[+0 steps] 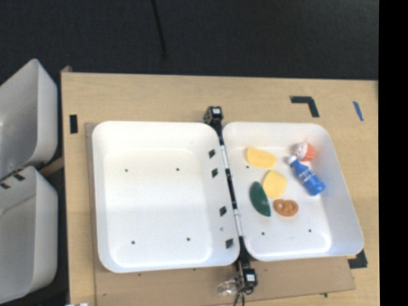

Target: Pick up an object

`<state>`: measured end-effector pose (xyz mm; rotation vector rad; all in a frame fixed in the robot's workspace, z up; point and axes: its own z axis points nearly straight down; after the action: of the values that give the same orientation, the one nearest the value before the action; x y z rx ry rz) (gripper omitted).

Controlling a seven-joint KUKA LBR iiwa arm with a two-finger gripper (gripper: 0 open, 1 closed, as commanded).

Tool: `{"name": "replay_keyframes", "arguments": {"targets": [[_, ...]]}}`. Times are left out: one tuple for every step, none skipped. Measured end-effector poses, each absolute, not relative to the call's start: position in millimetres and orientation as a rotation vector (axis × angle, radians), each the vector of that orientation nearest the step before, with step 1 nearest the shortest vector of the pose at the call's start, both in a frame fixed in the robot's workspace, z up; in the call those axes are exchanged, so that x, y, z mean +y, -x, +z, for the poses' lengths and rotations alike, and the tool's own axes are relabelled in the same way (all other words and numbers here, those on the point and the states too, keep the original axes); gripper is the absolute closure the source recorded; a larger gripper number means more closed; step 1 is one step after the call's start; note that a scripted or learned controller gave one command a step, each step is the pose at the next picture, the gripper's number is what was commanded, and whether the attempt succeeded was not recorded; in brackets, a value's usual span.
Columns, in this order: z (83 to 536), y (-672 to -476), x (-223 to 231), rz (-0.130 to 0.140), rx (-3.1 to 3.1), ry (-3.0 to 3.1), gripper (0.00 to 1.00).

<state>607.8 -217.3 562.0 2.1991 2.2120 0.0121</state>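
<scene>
The right bin (331, 234) holds several small objects. A flat yellow piece (261, 157) lies near its upper left, and a second yellow piece (275, 183) sits just below it. A dark green oval (259, 199) lies left of centre. An orange pretzel-shaped ring (285, 208) rests beside it. A blue bottle (308, 176) with a white cap lies slanted at the right, and an orange and white ball-like object (303, 150) sits just above it.
The left bin (153, 196) lies beside the right one, joined by a clipped divider (227, 190). Both bins sit on a tan wooden board (159, 97). White containers (22, 183) stand off the board at far left.
</scene>
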Motion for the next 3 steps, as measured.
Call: {"name": "replay_keyframes", "arguments": {"targets": [[552.7,-667.5,-228.7,0.001,2.219,-2.212,1.0],[375.7,-627.8,-220.3,-0.014,2.228,-2.234,1.0],[468.8,-677.2,-179.0,0.009,2.22,-2.206,1.0]]}}
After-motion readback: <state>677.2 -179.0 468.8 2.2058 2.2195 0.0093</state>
